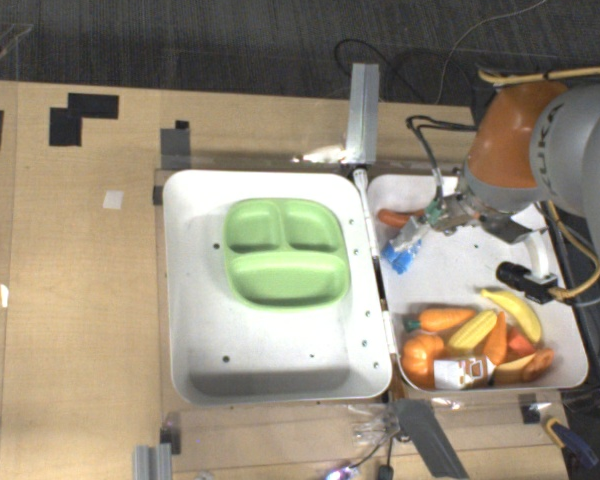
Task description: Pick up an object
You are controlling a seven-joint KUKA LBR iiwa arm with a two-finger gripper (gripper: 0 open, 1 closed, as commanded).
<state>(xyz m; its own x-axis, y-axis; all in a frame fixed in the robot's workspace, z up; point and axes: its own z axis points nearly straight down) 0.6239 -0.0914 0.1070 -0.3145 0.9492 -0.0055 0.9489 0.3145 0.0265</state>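
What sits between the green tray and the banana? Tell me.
In the camera view, between the green tray and the banana run the bins' adjoining walls, then bare white floor.

Bench [70,298]: light wood top, runs from the left edge across to the right, dark floor beyond its far edge. Black tape patches [83,116] near far-left corner, small pale square [113,200] a bit nearer. Two shallow white bins sit directly on it, side by side & touching: left bin [195,368] around mid-bench, right bin [570,353] toward the right edge. Grey metal post [363,118] upright at the far edge, btwn the bins. Metal brackets [152,458] at near edge, by left bin's near-left corner.
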